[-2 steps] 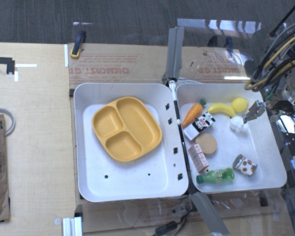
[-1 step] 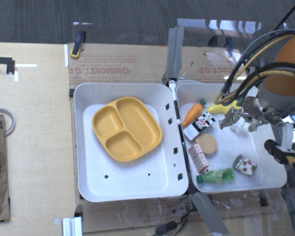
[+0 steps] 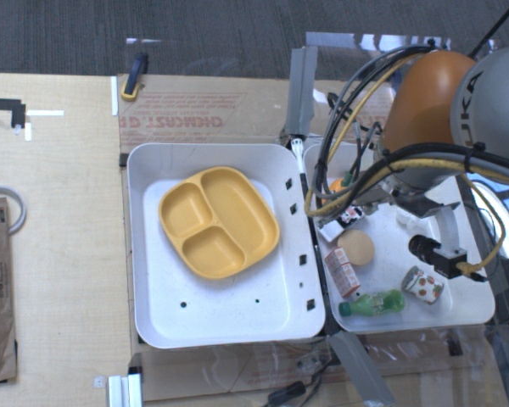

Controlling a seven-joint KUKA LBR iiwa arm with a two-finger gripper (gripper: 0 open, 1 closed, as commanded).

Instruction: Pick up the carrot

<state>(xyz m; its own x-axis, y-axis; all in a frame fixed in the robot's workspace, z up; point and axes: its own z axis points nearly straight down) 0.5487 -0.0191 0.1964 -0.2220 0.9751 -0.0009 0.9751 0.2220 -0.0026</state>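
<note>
A small orange piece with a green end, which looks like the carrot (image 3: 337,184), peeks out at the left wall of the right bin (image 3: 471,312), mostly hidden by cables. My gripper (image 3: 356,203) hangs low over that same corner, just right of the carrot, below the grey arm with its orange band (image 3: 426,100). Black and yellow cables cover most of it. Nothing can be seen held in it.
The right bin also holds a tan round item (image 3: 356,248), a red-and-white packet (image 3: 341,271), a green bottle (image 3: 373,303) and a small patterned can (image 3: 424,285). A yellow divided plate (image 3: 219,221) lies in the left bin (image 3: 153,312).
</note>
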